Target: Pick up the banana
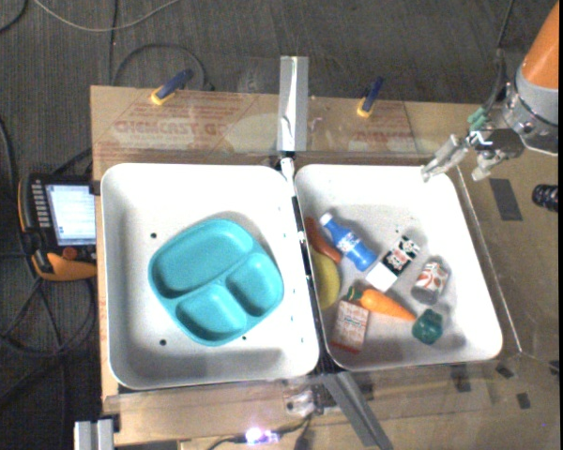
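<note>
Gripper (460,155), jaws spread w/ nothing held, hovers over right bin (469,216) rim; banana (327,281) wedged by left wall, under bottle (349,243)

we're looking at a robotics lab here: a plywood bench (169,125) on grey carpet, clamps (172,84) pinning a clear sheet, loose cables (66,7) trailing across the floor, a teach pendant (61,223) glowing at the left, two white bins (131,364) laid out side by side.
</note>
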You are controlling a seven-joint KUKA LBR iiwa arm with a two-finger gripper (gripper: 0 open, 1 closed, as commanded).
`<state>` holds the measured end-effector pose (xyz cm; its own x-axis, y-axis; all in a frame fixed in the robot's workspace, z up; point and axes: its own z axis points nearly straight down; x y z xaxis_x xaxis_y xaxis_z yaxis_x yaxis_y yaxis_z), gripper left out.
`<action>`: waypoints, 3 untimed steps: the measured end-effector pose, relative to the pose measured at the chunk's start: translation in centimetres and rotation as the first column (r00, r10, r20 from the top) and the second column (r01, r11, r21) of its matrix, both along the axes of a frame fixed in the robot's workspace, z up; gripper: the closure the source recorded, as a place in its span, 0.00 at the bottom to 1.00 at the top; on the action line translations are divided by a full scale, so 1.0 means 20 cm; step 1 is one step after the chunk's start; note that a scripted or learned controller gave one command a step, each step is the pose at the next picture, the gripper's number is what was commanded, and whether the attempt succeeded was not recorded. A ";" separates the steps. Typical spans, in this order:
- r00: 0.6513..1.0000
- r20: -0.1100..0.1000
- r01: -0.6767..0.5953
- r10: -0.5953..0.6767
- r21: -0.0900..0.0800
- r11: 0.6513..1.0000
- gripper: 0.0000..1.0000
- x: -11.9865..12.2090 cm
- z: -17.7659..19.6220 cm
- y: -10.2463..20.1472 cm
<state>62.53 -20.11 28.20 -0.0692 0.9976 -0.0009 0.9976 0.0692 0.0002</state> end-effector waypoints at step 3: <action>0.967 0.007 0.254 -0.254 0.006 0.967 1.00 -0.10 -0.91 0.01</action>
